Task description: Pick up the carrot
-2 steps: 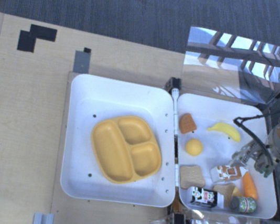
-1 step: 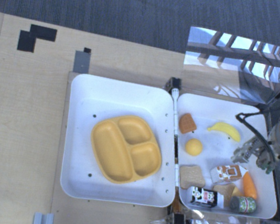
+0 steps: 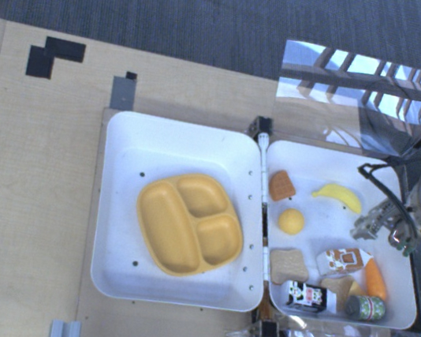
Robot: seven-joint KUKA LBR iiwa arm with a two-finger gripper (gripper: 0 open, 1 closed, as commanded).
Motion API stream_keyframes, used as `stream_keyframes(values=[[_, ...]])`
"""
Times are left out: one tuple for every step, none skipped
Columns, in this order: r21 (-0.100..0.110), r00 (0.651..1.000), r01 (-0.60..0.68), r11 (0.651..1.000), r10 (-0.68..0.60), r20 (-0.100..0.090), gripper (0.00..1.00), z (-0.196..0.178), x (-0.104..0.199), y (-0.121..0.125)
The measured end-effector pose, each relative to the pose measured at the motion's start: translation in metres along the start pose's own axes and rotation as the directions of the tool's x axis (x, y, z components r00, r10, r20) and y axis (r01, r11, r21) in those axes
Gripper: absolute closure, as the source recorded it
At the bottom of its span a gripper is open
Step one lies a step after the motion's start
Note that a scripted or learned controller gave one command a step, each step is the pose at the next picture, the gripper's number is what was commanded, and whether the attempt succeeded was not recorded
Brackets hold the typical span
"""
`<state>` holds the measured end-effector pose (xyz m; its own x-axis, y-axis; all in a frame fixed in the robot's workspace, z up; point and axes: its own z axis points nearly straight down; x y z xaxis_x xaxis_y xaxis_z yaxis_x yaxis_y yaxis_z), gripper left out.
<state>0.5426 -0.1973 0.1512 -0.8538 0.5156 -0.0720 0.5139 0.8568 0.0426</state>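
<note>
Right bin (image 3: 330, 169) holds a short, tapered orange carrot (image 3: 375, 279) below the empty, spread-fingered gripper (image 3: 384, 226).

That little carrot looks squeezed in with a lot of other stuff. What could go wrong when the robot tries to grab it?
Two likely risks. The carrot lies tight against the small carton and just above the green-topped can, so the gripper might catch or shove a neighbour instead. It also sits close to the right bin's outer wall, leaving little room on that side, so the gripper may bump the wall or slip off the carrot.
</note>
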Motion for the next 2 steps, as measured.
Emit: stream_keyframes(values=[[0.011, 0.912, 0.406, 0.914, -0.405, -0.069, 1.0, -0.024, 0.032, -0.03], [0.012, 0.914, 0.403, 0.915, -0.402, -0.054, 1.0, -0.036, 0.028, -0.026]])
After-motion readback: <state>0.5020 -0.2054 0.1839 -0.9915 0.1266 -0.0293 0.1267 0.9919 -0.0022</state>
